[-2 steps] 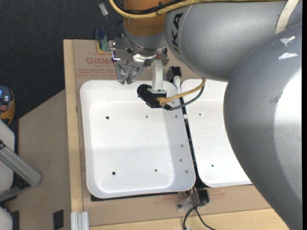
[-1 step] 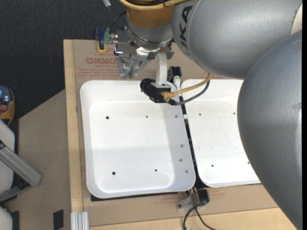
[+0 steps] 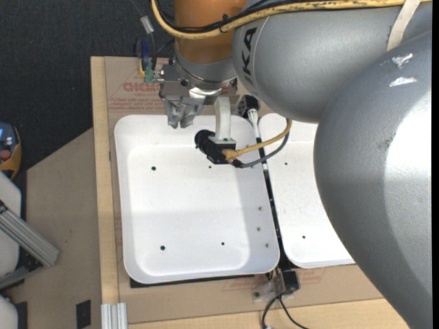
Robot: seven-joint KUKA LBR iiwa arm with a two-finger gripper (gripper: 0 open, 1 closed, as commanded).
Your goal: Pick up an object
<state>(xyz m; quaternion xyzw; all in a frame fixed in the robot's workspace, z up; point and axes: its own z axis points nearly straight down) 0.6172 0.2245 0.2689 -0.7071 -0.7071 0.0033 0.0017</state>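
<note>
- While the arm [image 3: 329,81] reaches in from the right of the camera view, its gripper [image 3: 181,117] hangs over the far edge of the left bin [image 3: 137,204], just beside the back wall.
- Whether its two grey fingers are apart or together I cannot tell; they look close-set, and nothing shows between them.
- No loose object to pick shows on the left bin's floor, which carries small dark dots; the right bin [image 3: 305,238] is largely covered by the arm.
- A black fitting [image 3: 209,146] with a yellow cable [image 3: 264,146] hangs off the wrist, near the gripper, and seems part of the rig, not a target.
- Risk, as I judge it: the gripper could close on nothing, or strike the bin's back rim, because it sits so close to that wall.
- The dangling cable could snag the divide between bins.
- Red print on the cardboard [image 3: 103,184] near the gripper is too blurred to read; a "K" marks the arm's grey casing.
</note>
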